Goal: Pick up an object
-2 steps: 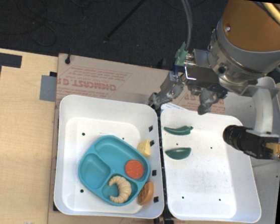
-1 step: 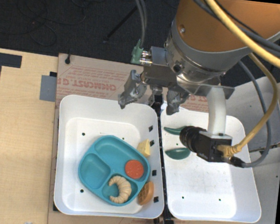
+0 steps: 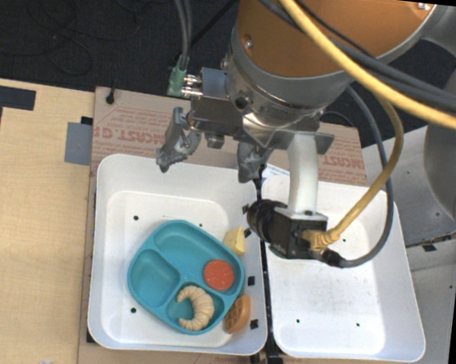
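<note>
Black floor strewn with cables (image 3: 84, 11) fills the top of your view, and below it a pale wooden bench (image 3: 17, 217) carries 2 shallow white bins on a sheet of brown cardboard (image 3: 135, 129). You see the left bin (image 3: 118, 205) holding a teal divided plate (image 3: 174, 282). On that plate you have a red round piece (image 3: 219, 275) in the right compartment and a pale curled shrimp-like piece (image 3: 196, 307) along its lower edge. A small yellowish piece (image 3: 236, 240) lies in the bin just beside the plate's upper right rim, and a brown bun-like piece (image 3: 237, 313) lies against the plate's lower right rim, close to the wall between the bins. The right bin (image 3: 360, 317) lies next to it, with a black fitting and a yellow hose (image 3: 366, 202) hanging over its upper left part.

Your gripper (image 3: 210, 157) hangs over the far rim of the left bin, under the arm's (image 3: 321, 32) grey and orange body. Its 2 fingers (image 3: 172, 150) stand well apart with nothing between them. All 4 food pieces lie nearer to you than the claw, toward the bottom of the view, and the yellowish piece is the closest to it, below its right finger.
</note>
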`<state>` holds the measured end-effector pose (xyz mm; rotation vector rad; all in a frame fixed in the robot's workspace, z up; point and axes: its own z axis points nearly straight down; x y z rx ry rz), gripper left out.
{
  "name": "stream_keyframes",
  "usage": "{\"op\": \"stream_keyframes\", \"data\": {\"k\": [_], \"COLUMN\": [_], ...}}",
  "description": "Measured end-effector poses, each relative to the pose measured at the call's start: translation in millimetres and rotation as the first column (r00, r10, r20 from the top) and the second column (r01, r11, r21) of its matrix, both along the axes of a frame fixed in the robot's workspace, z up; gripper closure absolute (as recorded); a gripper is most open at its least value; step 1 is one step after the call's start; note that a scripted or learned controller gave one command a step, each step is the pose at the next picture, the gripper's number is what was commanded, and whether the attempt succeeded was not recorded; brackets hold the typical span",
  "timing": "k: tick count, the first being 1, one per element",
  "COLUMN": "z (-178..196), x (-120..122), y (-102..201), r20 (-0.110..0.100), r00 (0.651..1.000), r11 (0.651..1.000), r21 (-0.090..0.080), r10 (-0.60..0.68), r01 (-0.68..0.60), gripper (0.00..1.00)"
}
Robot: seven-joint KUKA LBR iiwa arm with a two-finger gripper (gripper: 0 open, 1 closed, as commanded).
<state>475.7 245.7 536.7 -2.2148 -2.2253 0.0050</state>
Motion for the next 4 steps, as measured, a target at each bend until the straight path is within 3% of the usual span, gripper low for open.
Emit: {"op": "stream_keyframes", "data": {"k": [1,2,3,4], "z": [10,-245,-151,-10], "x": [0,-2,55,50], "y": [-1,-10,-2,-3], "r20": [-0.003,-0.013,0.011,0.016], "r00": [1.000,1.000,1.000,1.000], "r11": [1.000,1.000,1.000,1.000], "r21": [-0.002,-0.008,0.003,0.007], "r10": [0.002,-0.005,-0.006,-0.004], "r01": [-0.002,0.005,0.006,0.003], "gripper": [1.00,1.00,1.00,1.00]}}
